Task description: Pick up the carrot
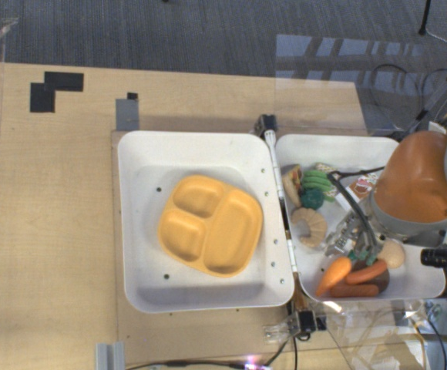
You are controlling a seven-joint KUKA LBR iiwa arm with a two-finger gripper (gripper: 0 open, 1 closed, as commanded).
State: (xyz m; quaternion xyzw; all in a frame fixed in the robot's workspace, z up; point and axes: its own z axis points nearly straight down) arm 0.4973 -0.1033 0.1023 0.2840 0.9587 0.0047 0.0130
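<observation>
The jaws hang low in the right bin, at the end of the grey arm with its orange band, which enters from 3 o'clock. The metal fingertips sit among the toy foods; whether they are spread or pressed together cannot be told, since cables and the wrist cover them.

The carrot lies at about 7 o'clock from the jaws, just beside them, its orange tip pointing toward the bin's lower left corner. A second orange-red piece lies just right of it, above a brown sausage-like piece near the front wall. A pale egg-shaped item rests at 3 o'clock from the jaws.

At 9 o'clock from the jaws lies a beige ring-shaped pastry; at 11 o'clock, a green leafy toy and a tan slice.

The left bin holds a yellow three-compartment plate, well apart from the jaws. Both bins rest on the wooden surface.
</observation>
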